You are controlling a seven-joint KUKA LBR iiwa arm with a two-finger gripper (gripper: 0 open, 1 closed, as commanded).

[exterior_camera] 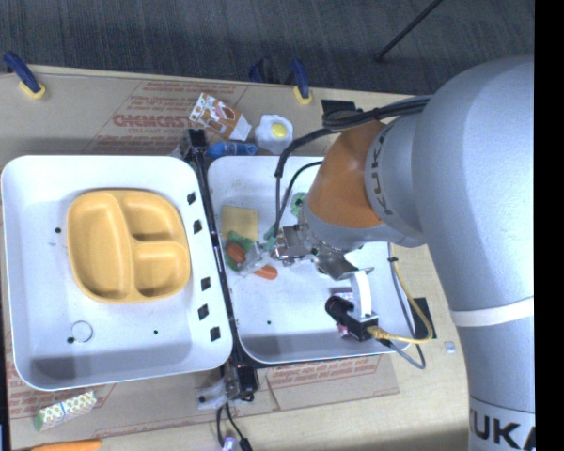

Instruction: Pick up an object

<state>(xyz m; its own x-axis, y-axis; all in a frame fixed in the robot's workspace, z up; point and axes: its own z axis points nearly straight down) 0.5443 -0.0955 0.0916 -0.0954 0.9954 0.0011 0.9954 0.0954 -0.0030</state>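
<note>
The gripper (284, 247) hangs low in the right bin (291, 341), by the small orange-green toy (239, 251); how wide it stands, I cannot tell.

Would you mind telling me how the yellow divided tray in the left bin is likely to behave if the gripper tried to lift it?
The yellow divided tray looks like rigid moulded plastic, so probably stiff and light. It is broad and lies flat in the left bin, so unlikely to roll or tip. Its smooth rounded rim may slip from a two-finger pinch.
</note>
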